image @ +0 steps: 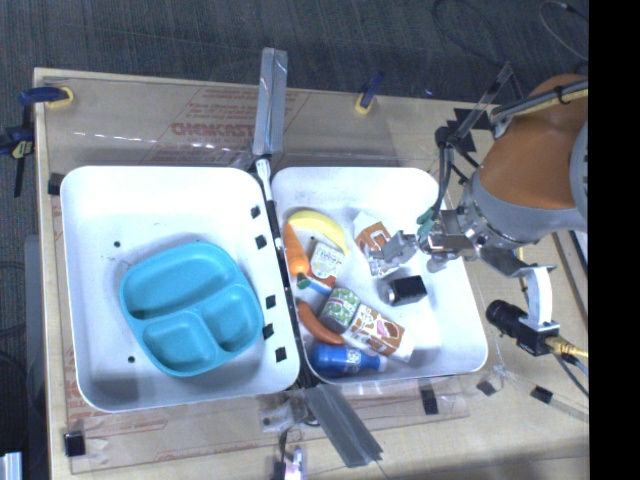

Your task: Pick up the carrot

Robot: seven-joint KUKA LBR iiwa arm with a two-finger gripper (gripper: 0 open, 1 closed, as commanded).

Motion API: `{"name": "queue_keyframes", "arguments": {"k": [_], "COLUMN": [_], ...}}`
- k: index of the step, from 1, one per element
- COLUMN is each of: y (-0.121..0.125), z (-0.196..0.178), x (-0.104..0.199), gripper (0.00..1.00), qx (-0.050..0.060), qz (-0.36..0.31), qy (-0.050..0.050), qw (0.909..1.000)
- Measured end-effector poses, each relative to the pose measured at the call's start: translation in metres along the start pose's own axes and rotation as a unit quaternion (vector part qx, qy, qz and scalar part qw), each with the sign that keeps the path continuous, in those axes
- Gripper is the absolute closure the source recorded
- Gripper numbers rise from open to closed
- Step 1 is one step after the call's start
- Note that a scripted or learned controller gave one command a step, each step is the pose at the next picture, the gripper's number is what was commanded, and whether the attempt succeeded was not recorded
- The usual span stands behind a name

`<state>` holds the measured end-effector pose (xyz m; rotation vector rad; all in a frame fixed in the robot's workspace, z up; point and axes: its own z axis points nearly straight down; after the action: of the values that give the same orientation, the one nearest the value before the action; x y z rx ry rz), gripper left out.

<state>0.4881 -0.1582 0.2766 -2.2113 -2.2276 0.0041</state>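
Carrot lying in right bin, far-left part, touching banana and small carton. Blue bottle sitting near edge. Gripper hovering right of carrot, well apart, over silver packet; fingers state: cannot tell. Blue tray sitting in left bin.

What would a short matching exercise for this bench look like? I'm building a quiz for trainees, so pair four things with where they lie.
Things:
1. blue tray
2. carrot
3. banana
4. blue bottle

Places:
A. near front wall of right bin
B. in left bin
C. right bin's back part, right of the carrot's top
D. right bin, along the wall beside the divider

Pairs: 1-B, 2-D, 3-C, 4-A
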Motion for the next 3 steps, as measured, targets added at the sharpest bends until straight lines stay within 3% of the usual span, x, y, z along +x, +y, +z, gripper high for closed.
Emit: {"name": "queue_keyframes", "arguments": {"k": [1,2,3], "y": [-0.007,-0.003,-0.003], "z": [0.154,0.172,0.172], "x": [0.045,0.037,0.037], "gripper": [0.0,0.0,0.0], "qx": [-0.007,-0.016,-0.016], "qz": [-0.102,0.049,0.049], "qy": [-0.004,-0.005,-0.005], "qw": [0.9948,0.9987,0.9987]}}
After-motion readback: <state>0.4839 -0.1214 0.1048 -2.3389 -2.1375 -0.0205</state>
